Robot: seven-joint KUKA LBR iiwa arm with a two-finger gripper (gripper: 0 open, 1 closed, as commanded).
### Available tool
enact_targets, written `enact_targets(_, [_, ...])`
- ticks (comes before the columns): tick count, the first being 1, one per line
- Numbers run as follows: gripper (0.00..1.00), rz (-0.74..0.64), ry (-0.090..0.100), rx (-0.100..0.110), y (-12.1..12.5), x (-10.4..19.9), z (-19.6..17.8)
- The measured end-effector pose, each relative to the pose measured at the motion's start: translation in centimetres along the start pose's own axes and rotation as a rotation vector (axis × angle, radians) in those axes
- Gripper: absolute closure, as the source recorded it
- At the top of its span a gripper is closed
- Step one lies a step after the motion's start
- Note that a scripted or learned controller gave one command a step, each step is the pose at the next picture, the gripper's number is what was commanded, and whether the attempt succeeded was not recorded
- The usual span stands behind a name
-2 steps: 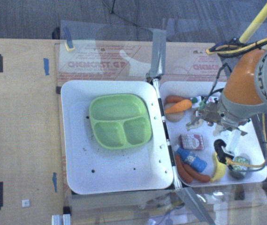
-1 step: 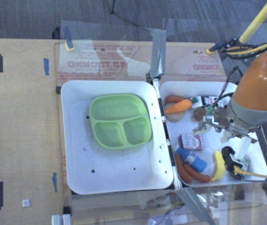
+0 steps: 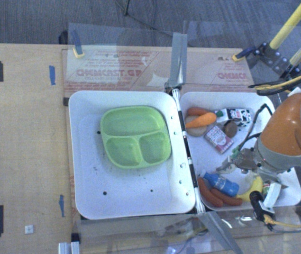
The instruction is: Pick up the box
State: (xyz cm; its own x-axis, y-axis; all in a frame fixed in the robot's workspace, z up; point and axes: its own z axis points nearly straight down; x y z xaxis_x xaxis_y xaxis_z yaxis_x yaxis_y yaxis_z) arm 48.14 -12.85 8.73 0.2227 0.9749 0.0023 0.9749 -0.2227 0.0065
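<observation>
My gripper [image 3: 234, 162] sits in the right bin [image 3: 293, 194], lower right of frame, just below the box [image 3: 218, 138]. Can't tell finger state.

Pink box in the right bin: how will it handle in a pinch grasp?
The pink box looks like a small, flat carton, so probably light and stiff but crushable. It lies flat, so it should slide, not roll. A carrot and other items crowd it, so a push may jam.

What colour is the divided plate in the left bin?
Light green, plain, no pattern. The divided plate shows in the camera view.
</observation>
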Motion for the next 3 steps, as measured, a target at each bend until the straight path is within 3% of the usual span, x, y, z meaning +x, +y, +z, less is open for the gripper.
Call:
enact_targets(1, [0.0,-0.073,-0.002,0.006,3.4,0.9,-11.9])
enact_targets(2, [0.0,-0.163,-0.002,0.005,6.1,8.1,-10.0])
enact_targets(3, [0.0,-0.358,-0.001,0.005,5.4,13.3,-11.1])
